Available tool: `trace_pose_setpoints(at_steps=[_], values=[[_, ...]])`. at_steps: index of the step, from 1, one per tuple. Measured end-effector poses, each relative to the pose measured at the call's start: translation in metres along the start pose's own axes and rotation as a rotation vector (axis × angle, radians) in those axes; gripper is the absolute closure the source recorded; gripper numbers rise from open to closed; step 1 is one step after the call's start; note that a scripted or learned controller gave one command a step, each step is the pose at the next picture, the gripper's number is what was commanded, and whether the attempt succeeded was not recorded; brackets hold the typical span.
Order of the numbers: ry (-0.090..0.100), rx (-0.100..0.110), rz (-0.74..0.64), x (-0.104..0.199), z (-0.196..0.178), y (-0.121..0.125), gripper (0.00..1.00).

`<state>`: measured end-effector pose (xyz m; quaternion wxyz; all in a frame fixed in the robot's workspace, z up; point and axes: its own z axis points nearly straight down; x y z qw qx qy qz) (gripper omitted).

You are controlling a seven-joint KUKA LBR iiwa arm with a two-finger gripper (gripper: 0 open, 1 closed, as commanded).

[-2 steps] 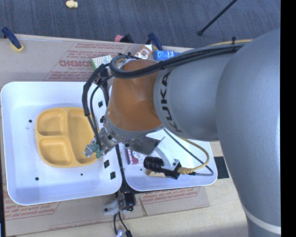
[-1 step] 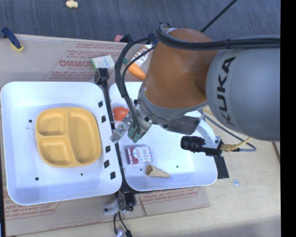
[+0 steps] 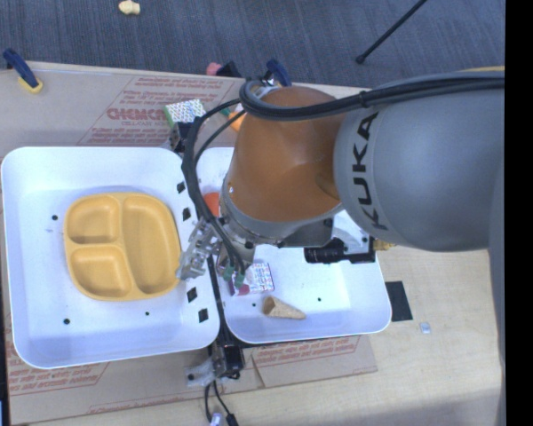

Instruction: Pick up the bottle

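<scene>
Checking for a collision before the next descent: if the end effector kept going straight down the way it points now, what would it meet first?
Probably the ridge where the two bins meet, just below the end effector, beside the yellow tray. Depth is unclear.

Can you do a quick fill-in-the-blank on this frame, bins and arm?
1. The yellow divided tray lies in the ____ bin.
2. The tray has ____ compartments.
3. The tan wedge-shaped piece lies in the ____ bin.
4. The band above the arm's wrist is ____.

Missing words: left; three; right; orange
</scene>
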<state>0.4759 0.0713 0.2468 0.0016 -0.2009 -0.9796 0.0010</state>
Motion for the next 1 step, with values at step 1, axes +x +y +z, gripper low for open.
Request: trace_pose_setpoints(at_steps=[1], values=[[-0.005,-0.002,0.089,-0.0289,-0.0363,-0.0648,1.00]])
